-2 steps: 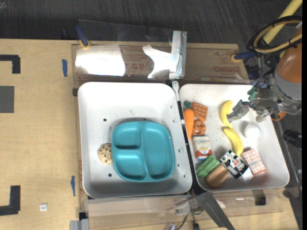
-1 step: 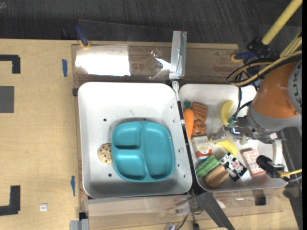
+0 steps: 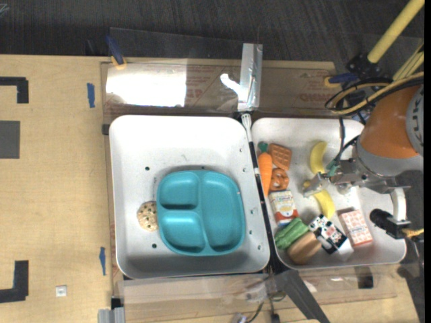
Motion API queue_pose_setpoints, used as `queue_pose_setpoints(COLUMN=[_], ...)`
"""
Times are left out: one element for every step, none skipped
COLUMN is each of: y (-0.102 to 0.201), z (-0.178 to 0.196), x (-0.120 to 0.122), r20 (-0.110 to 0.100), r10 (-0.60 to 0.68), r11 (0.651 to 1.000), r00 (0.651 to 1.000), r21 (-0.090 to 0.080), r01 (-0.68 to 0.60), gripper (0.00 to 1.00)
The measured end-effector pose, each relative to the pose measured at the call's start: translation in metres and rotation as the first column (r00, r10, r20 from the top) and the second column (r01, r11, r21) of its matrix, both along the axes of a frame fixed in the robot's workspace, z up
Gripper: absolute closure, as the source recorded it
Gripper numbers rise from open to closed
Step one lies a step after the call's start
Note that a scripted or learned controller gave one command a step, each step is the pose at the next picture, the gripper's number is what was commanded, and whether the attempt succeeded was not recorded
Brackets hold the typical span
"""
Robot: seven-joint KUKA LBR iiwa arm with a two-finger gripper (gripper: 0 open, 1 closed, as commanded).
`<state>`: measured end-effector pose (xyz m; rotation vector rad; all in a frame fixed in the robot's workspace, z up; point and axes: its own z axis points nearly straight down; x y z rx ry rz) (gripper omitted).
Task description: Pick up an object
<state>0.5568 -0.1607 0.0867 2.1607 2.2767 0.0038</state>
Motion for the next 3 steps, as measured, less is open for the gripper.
queue_pose_setpoints(y=[0.0,0.085,0.113], z=[0.012,0.099,0.097], x=[0.002,0.012,0.003], r20=[0.007,-0.001,-0.007], r10=[0.0,-0.216,-0.241], r11=[1.0,0.976,0.971], r00=[1.0,0.976,0.971], r21=[-0.001,0.002,0.001], r01=[0.0,0.216,0.241], gripper=[1.0,1.0,1.0])
